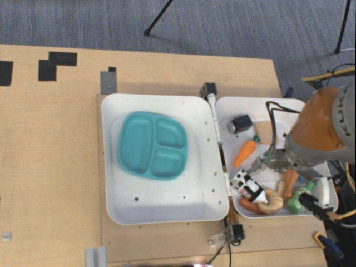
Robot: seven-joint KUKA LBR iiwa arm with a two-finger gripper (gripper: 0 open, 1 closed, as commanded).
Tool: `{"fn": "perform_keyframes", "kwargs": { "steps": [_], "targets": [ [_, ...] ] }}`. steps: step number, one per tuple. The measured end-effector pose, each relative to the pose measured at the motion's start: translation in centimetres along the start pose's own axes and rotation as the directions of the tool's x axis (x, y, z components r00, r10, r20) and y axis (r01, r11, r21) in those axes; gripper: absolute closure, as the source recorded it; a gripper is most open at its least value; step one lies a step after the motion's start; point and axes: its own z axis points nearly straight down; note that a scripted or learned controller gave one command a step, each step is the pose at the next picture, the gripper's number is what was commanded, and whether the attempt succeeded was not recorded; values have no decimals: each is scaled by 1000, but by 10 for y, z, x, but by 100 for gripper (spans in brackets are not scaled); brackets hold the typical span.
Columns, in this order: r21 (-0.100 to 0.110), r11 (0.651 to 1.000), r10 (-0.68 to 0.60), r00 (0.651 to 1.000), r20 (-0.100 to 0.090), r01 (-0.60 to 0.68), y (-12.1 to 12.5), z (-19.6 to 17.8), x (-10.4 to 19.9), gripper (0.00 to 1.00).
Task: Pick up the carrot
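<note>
camera view | carrot lies loose at right bin's left side, leaf end far-right, apart from the near-edge clutter | gripper hovers just right of it, fingers apart and empty, seemingly lined up to grasp | teal plate sits in left bin

I can read no words, brands or numbers anywhere. The nearest thing to a sign is a small black-and-white patterned block at about seven o'clock in the right bin, and its markings are too small for me to read.
</note>
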Motion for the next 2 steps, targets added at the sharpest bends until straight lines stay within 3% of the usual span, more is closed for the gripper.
{"fn": "perform_keyframes", "kwargs": {
  "steps": [1, 2],
  "targets": [
    [-10, 997, -81, 997, 5, 81, 83, 8, 4, 0],
    [-1, 965, 261, 965, 0, -261, 117, 9, 17, 0]
  ]
}}
